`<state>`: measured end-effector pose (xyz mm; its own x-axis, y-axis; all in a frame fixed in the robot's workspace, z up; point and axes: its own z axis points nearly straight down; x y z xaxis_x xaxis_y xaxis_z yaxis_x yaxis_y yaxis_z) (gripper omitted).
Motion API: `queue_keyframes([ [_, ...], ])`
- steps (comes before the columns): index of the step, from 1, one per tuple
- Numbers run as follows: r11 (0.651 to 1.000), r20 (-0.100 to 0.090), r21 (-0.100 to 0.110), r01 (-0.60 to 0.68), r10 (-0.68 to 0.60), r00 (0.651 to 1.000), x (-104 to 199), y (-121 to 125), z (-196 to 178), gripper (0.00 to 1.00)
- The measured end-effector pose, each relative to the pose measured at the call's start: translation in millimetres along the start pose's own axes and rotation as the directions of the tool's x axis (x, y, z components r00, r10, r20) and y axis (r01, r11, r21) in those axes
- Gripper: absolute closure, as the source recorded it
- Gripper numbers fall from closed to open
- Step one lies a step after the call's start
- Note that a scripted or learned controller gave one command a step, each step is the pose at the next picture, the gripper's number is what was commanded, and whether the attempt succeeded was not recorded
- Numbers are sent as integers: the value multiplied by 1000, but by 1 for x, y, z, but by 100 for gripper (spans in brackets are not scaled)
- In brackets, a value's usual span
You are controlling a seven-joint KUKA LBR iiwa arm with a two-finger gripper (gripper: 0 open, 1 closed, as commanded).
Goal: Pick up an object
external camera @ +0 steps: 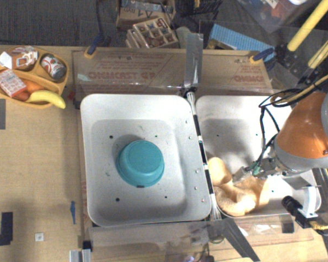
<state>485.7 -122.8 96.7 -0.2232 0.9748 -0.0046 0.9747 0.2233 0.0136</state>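
- Camera view shows us two white bins side by side: the left bin (98, 113) holds a teal bowl (141, 162) lying upside down near its middle, and the right bin (229, 111) holds a tan, bread-like heap (235, 192) in its lower left corner.
- We see the arm (306, 132) reaching in from the right edge of the frame, with the gripper (250, 172) low over the top of that tan heap.
- We judge the step in hand to be the descent or the grasp itself, with the tan heap as the likely target.
- We cannot tell how the jaws stand; they are small, dark and seen against cables and shadow.
- We cannot tell whether the gripper touches the heap or hovers just above it.
- The next move, as we judge it, calls for closing on a graspable lobe, then lifting straight up clear of the bin wall.
- The heap's pieces blur together, so we cannot count them.
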Motion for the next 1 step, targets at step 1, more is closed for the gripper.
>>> queue_keyframes([
  [1, 1000, 0, 1, -2, 2, 1000, -1, 0, -7, 100],
])
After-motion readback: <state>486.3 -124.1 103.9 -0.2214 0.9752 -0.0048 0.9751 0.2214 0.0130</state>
